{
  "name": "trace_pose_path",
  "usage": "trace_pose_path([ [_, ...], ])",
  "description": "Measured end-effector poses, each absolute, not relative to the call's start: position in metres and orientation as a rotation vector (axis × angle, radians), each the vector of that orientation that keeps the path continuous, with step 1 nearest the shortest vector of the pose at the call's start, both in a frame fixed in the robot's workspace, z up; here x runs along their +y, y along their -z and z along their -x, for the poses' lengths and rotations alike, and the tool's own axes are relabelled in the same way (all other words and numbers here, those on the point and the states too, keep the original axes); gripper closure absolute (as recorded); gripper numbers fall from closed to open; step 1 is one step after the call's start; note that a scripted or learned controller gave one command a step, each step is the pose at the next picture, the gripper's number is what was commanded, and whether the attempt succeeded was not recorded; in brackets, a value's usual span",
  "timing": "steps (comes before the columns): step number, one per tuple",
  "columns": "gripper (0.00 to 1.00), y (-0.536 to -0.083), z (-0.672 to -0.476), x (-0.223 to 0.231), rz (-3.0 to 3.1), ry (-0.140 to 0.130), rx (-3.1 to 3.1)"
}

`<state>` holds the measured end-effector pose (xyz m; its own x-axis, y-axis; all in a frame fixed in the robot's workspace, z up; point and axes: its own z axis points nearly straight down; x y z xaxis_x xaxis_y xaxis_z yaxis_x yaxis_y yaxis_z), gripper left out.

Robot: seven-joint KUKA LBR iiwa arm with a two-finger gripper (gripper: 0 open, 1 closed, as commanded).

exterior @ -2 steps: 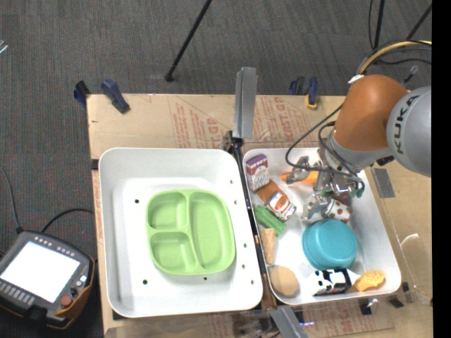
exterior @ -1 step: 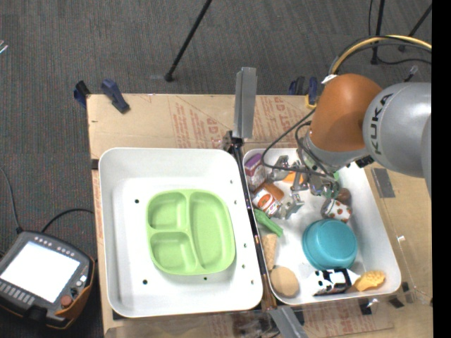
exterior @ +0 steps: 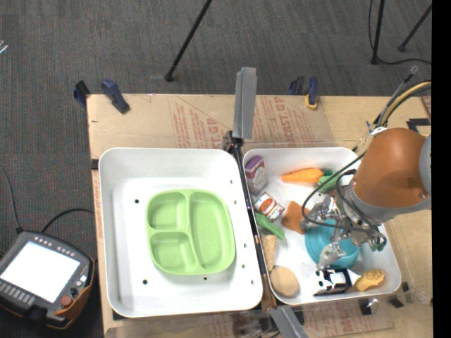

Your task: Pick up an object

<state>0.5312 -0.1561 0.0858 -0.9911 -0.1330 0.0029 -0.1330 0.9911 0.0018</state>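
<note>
The carrot (exterior: 303,176) lies in the right bin (exterior: 331,153), long axis roughly left-right, green top toward the arm. The gripper (exterior: 337,252) hangs over a teal bowl (exterior: 325,243) in that bin; whether it grips anything, I cannot tell. Nearby lie a purple carton (exterior: 255,172), can (exterior: 269,206), green pod (exterior: 268,225) and potato (exterior: 285,282). The left bin (exterior: 120,167) holds a green divided plate (exterior: 190,231)

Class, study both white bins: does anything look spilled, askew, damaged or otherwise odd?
Nothing looks spilled or broken. The green divided plastic tray lies flat in the left white bin. The right white bin holds a loose jumble of toys, including an orange toy carrot, under the gripper.
</note>
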Motion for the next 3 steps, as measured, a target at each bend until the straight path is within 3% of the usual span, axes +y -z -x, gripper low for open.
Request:
trace_pose_path([
  [1,1.00,-0.092,-0.534,-0.151,-0.218,0.016,-3.130],
  [2,0.00,-0.092,-0.534,-0.151,-0.219,0.016,-3.130],
  [3,0.00,-0.086,-0.506,-0.103,-0.178,0.005,-3.142],
])
